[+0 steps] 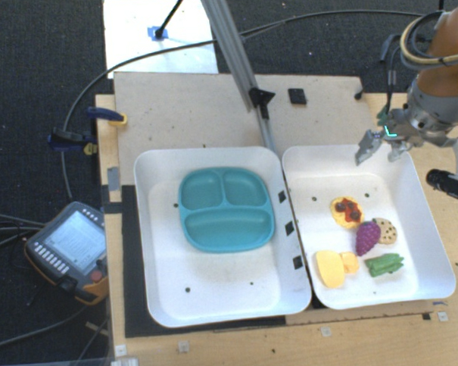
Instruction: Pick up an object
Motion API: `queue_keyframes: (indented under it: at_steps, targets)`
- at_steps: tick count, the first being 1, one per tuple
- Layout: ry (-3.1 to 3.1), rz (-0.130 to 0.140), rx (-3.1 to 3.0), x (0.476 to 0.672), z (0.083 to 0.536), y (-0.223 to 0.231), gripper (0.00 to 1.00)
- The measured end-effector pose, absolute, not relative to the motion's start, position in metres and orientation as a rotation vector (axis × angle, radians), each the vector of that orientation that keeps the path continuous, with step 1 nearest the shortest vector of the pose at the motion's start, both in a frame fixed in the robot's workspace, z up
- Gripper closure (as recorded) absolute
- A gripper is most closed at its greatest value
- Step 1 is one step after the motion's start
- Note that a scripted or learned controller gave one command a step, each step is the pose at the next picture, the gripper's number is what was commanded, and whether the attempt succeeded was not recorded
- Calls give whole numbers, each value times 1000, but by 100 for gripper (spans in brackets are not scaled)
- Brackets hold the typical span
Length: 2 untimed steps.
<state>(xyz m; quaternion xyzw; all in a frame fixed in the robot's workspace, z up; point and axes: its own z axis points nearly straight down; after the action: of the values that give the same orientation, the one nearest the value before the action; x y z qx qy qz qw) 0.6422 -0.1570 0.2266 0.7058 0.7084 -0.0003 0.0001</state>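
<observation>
In the right bin (pixel 320 186) lie several toy foods: a small pizza slice with red topping (pixel 347 210), purple grapes (pixel 368 237), a cookie (pixel 386 231), a yellow piece (pixel 331 269) with a small orange-yellow cube (pixel 350 263) beside it, and a green pea pod (pixel 385 265). My gripper (pixel 381 147) hangs over the bin's far right corner, well above and behind the foods. Its two fingers are spread apart with nothing between them.
The left bin (pixel 165 280) holds a teal divided plate (pixel 225 209). A metal pole (pixel 235 53) slants over the board behind the bins. A teach pendant (pixel 69 250) and cables lie on the floor to the left. A blue clamp (pixel 105 115) grips the board's left edge.
</observation>
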Motion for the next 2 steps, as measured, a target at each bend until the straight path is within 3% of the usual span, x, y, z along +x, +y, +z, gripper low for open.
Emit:
queue_keyframes:
  at_steps: [1, 2]
  targets:
    - [2224, 2, 2215, 643, 228, -157, 0]
    - [2229, -1, 2214, 650, 184, -155, 0]
